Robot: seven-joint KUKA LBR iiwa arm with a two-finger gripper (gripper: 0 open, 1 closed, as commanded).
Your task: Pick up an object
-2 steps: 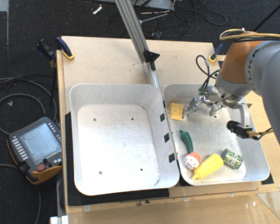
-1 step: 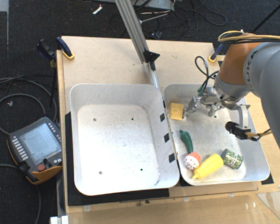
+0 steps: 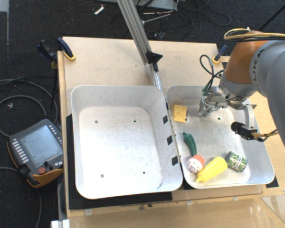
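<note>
The gripper (image 3: 206,109) hangs over the far part of the right bin (image 3: 261,172), pointing down at bare white floor; from this angle I cannot tell how it is set, and nothing shows in its grasp. Nearest to it, just to the left, a yellow sponge block (image 3: 180,113) lies against the bin's left wall. The other candidates sit well apart from it, toward the near end: a green pepper (image 3: 188,142), then a round white-and-red toy (image 3: 195,164) touching a yellow bottle-shaped piece (image 3: 212,169), and a small green can (image 3: 236,161) just right of that. The left bin (image 3: 80,99) has no objects in it.

The risk I judge from here is a descent onto nothing, since the tool seems to be above no object. Going for the near cluster could also nudge the toy and yellow piece together, spoiling a clean hold
</note>
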